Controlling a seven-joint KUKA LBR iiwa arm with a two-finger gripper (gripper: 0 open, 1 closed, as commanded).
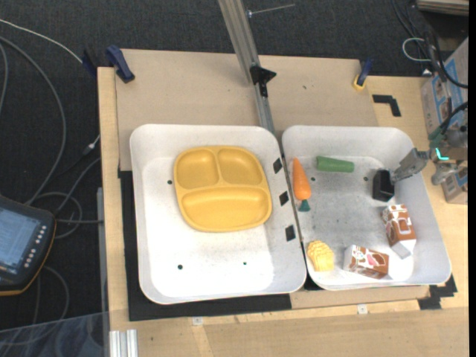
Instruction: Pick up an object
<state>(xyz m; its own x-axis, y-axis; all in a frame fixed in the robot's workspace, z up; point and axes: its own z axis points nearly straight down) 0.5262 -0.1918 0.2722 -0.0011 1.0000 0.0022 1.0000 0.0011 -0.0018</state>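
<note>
— Settled on which piece?
— Chose the small black block-shaped object (pixel 382 186). Lay just beside the gripper (pixel 410 163), on the side toward the bin's middle; touching or barely apart, could not say which.
— Open or closed?
— Could not tell from that angle.
— Handling?
— Judged light and rigid, perhaps smooth. Best taken across its narrower sides.
— Room?
— Sat close to the right wall of the right-hand shallow white bin (pixel 349 134), so little slack behind the gripper. Noted a brown-and-white carton (pixel 400 225) near, toward the bench front. Saw a green cylinder (pixel 334 164) and an orange toy carrot (pixel 300 181) well apart beyond. Looked free for a straight lift.
</note>
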